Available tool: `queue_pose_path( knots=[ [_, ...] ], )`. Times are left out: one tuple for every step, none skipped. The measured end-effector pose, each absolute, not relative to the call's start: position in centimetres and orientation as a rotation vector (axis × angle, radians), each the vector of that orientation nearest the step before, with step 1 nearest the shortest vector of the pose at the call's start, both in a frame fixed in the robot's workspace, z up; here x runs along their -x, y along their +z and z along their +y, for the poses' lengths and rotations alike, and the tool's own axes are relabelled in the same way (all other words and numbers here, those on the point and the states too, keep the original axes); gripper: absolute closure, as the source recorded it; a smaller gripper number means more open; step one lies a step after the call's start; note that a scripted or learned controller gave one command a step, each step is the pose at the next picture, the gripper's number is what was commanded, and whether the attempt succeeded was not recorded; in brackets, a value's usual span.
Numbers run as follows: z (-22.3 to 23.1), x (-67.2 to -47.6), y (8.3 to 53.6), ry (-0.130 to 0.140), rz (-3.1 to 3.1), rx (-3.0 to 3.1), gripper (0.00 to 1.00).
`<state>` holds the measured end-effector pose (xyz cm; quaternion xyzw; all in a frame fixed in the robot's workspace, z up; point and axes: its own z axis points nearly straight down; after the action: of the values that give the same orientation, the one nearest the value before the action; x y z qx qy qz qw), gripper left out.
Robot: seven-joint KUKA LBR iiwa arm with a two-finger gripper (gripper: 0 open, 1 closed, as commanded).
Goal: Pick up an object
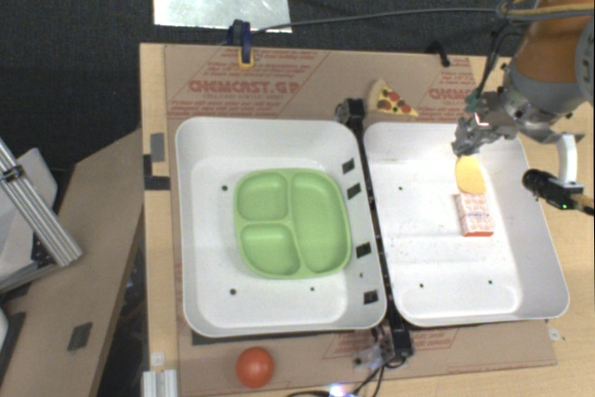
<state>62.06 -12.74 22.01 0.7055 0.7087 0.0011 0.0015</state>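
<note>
While our grey arm with the orange band reaches in from the right, our claw (468,142) hangs over the far part of the right shallow white plastic bin (521,293), and just below it, toward the near side of the view, lies a small yellow rounded object (471,174), maybe a toy fruit. The claw's tip looks to be almost touching the far end of this yellow object, but we cannot tell from this slanted view whether the claw is apart or together, and we see nothing held in it. Directly next to the yellow object, on its near side, rests a small red and white rectangular box (475,214), with its long axis running from far to near. We judge that the yellow object is the likely target, because it lies closest, a little nearer to the camera than the claw. The neighbouring box could be pushed if we descend carelessly. A green plastic tray with three compartments (293,221) sits in the left white bin (200,200), well apart from us.
</note>
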Motion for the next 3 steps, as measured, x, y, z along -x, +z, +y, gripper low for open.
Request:
queue_pose_path(
  knots=[
    [-6.9,-63.2,21.9,0.006,2.232,-2.21,1.0],
    [-1.5,-62.8,23.0,0.006,2.233,-2.21,1.0],
    [4.6,-63.1,22.2,0.005,2.233,-2.211,1.0]
  ],
)
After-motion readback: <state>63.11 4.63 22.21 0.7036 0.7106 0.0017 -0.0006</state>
